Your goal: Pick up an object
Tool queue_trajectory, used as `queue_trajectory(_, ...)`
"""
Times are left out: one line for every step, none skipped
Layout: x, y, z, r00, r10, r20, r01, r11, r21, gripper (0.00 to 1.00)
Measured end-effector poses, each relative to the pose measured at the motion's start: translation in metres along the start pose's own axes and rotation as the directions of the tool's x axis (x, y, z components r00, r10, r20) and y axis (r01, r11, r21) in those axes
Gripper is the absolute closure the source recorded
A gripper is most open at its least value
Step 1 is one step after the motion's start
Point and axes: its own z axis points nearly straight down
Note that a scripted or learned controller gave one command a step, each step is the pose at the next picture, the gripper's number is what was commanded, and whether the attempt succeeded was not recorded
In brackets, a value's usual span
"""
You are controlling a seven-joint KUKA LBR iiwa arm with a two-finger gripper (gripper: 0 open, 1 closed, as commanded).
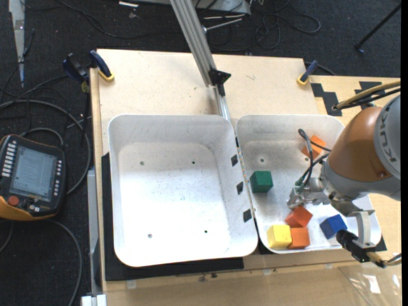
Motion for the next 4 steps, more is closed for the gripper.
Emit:
queue_trajectory(0.0, -0.005, 0.003, 1.0, 0.002, -0.006, -0.002, 1.0, 0.017, 0.0)
queue_trajectory(0.0, -0.005, 0.003, 1.0, 0.002, -0.006, -0.002, 1.0, 0.018, 0.0)
queue_trajectory(0.0, -0.005, 0.003, 1.0, 0.002, -0.006, -0.002, 1.0, 0.017, 0.0)
queue_trajectory(-0.007, -0.006, 0.013, 1.0, 0.002, -0.006, -0.001, 1.0, 0.021, 0.0)
